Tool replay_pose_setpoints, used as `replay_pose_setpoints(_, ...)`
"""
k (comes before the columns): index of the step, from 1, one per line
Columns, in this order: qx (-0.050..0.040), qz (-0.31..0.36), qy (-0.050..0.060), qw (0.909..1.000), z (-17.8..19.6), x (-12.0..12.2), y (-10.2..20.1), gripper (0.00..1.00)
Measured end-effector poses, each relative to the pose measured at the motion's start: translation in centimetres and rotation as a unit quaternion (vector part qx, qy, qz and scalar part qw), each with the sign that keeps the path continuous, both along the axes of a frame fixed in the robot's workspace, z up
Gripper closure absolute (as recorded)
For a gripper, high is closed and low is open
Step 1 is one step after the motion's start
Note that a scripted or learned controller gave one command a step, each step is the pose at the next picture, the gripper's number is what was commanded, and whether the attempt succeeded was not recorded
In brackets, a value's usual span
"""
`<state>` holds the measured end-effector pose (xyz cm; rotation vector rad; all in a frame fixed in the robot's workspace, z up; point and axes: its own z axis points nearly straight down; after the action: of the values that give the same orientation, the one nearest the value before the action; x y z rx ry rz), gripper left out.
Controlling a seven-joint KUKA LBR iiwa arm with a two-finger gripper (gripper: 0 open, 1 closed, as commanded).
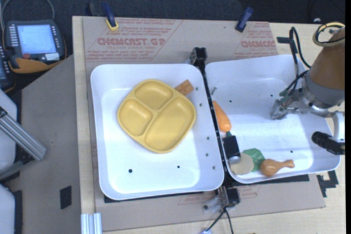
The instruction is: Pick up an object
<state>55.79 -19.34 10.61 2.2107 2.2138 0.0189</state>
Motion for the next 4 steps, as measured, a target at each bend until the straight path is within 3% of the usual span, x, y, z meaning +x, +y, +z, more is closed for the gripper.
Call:
replay_pose_setpoints(1,-0.001,0.0,0.006,1.0,4.3,0.2,0.0,1.0)
replay_pose_setpoints(2,-0.0013,0.0,0.005,1.0,9.7,0.3,-0.1,1.0)
replay_pose_setpoints(3,0.0012,0.001,0.01,0.9999,9.2,-0.3,4.7,1.0)
replay_pose_setpoints(4,0.0009,0.003,0.008,1.0,10.0,0.7,10.0,1.0)
